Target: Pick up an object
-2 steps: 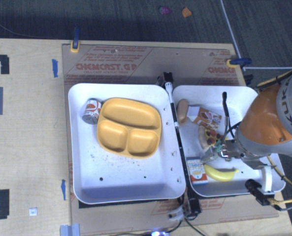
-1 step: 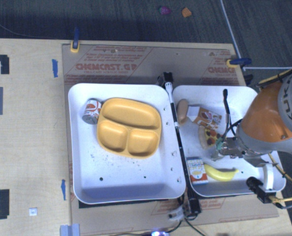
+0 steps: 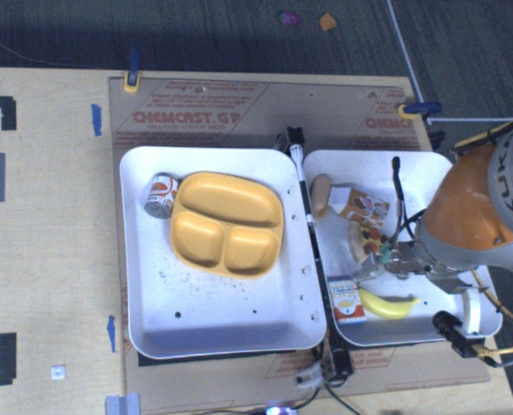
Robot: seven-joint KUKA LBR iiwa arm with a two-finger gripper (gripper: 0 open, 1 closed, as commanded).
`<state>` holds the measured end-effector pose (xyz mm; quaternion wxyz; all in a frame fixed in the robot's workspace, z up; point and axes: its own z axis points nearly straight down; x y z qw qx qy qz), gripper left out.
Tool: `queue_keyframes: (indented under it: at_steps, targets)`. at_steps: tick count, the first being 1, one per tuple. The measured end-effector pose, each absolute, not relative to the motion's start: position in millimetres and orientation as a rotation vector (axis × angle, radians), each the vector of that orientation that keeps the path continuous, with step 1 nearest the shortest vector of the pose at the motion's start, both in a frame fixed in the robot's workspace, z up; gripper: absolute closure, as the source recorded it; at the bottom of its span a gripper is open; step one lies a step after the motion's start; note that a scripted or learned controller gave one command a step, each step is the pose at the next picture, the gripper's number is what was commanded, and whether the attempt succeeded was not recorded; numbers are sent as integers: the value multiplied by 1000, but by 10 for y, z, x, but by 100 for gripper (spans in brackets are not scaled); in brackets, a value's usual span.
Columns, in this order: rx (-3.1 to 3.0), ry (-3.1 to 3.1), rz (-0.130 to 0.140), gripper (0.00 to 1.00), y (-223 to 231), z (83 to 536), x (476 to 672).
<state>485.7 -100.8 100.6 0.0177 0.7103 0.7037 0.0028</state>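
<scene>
Hovering just above the banana (image 3: 388, 304) in the right bin (image 3: 429, 167), the gripper (image 3: 379, 262) is best lowered squarely astride it, though its state cannot be told.

Glossy yellow plastic tray (image 3: 226, 225) (smooth) in a matt white bin (image 3: 144, 301).
</scene>
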Motion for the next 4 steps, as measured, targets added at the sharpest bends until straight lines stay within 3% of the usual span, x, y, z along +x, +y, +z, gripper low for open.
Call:
queue_keyframes:
  at_steps: [1, 2, 3, 4]
  targets:
    - [2211, 2199, 12, 0, -976, 900, 4847]
    - [2206, 2194, 15, 100, -986, 1010, 4864]
    - [2220, 2224, 3, 100, 312, 1848, 5024]
    - [2223, 2222, -1, 100, -83, 1968, 4796]
